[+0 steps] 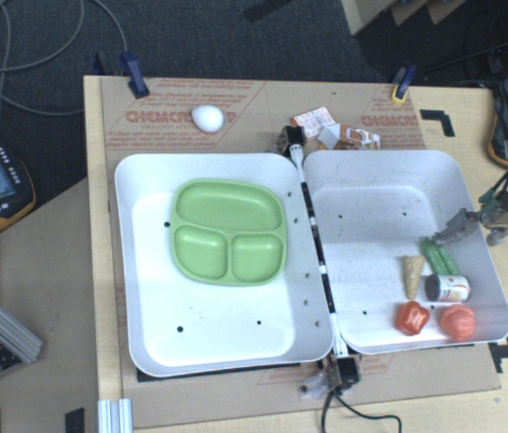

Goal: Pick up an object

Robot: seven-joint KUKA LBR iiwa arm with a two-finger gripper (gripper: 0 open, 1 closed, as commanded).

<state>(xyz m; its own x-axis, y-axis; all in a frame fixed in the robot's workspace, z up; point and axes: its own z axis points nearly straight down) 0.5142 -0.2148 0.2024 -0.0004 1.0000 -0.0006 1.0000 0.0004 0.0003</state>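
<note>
Left bin: green tray. Right bin: cone, green stick, can, two red items at the near right corner. Pincer above them; grip state cannot be told

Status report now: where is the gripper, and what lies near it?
Gripper at right bin's right side, holding nothing. Green item just below it. Small can crowds that item.

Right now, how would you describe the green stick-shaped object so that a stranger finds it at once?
Look in the right bin, at the cluster of small items near its right wall. The green stick-shaped object lies at the top of that cluster, slanted, just above the white can. It is the only green item in that bin; its neighbours are red, beige or white.
</note>
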